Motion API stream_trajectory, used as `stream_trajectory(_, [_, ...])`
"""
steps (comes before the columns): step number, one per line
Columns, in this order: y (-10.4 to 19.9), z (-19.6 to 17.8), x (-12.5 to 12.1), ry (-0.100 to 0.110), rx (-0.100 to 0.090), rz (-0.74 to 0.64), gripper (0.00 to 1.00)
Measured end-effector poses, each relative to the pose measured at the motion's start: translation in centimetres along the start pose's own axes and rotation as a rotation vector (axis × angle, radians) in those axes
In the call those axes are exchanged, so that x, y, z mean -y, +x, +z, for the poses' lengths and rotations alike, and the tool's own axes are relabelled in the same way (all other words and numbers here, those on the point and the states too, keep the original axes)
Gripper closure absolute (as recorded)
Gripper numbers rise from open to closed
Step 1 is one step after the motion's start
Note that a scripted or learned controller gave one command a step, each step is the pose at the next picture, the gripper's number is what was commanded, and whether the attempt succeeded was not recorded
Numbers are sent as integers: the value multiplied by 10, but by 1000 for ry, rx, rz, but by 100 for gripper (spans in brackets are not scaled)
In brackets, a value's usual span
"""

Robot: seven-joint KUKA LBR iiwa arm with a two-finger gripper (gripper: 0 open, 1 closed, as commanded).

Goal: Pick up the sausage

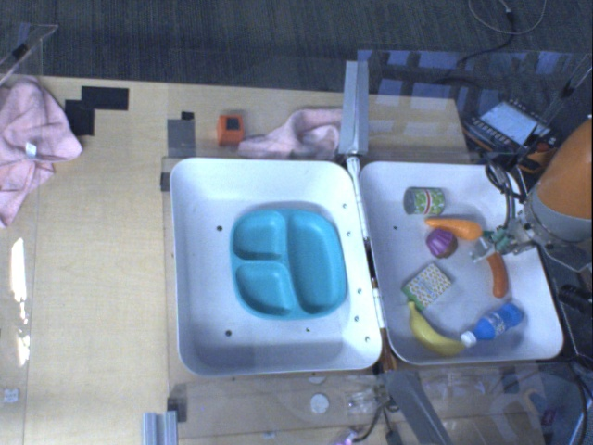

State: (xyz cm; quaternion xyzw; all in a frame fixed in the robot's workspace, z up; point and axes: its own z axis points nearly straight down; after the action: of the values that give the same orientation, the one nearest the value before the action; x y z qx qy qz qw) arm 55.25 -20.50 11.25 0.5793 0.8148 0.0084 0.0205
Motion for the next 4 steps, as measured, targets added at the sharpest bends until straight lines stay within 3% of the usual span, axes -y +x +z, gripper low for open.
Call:
stream_trajectory(1, [-1,-13,-4,-8,5,-3,100])
stream_trajectory(2, [-2,22,-8,23,-16,-104,100])
stream_trajectory(3, [2,23,-9,24,-24,-109,0])
stream_trajectory(4, [-5,-61,-10,27,-17,-28,0])
